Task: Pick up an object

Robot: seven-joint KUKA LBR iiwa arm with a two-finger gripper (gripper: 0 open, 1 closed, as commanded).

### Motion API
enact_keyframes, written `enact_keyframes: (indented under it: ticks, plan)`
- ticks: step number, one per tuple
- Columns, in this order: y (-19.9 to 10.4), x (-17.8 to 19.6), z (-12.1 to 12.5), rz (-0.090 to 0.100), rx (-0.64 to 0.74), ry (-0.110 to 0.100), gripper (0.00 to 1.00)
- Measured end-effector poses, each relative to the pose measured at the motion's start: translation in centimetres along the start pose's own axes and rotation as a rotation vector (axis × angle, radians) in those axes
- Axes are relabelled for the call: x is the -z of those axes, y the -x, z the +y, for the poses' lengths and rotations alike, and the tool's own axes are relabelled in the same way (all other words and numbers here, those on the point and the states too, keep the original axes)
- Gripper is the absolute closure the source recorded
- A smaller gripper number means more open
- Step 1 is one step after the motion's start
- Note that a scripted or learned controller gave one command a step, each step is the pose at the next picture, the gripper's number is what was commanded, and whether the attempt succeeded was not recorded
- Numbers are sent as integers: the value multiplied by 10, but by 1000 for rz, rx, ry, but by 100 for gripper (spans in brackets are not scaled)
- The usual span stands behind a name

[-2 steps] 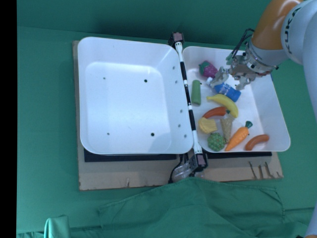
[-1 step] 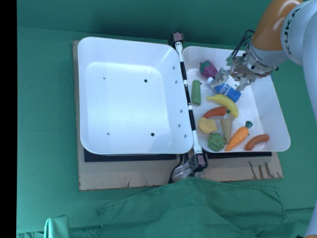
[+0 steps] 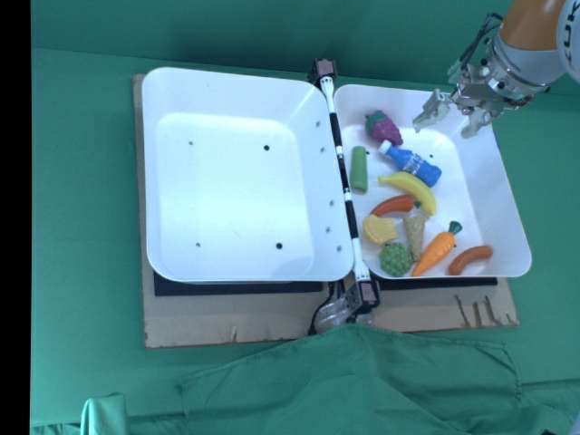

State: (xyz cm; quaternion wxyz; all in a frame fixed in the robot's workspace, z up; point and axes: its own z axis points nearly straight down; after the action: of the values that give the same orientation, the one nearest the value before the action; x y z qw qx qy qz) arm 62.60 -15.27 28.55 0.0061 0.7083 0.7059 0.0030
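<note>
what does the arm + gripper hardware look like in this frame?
The arm has an orange band above a light grey wrist section. The gripper is bare silvery metal with thin pointed fingers, and dark cables loop alongside its upper left edge.

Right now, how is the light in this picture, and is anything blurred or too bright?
In the camera view the light is even and soft; the left bin is so bright that its floor looks washed out; the toys in the right bin cast only faint shadows; the gripper and the blue bottle look reasonably sharp, though small details stay coarse.
</note>
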Motion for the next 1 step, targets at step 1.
enact_keyframes:
  ticks: [1]
  plan:
    - [37, -92, -11, 0, -4, -10, 0]
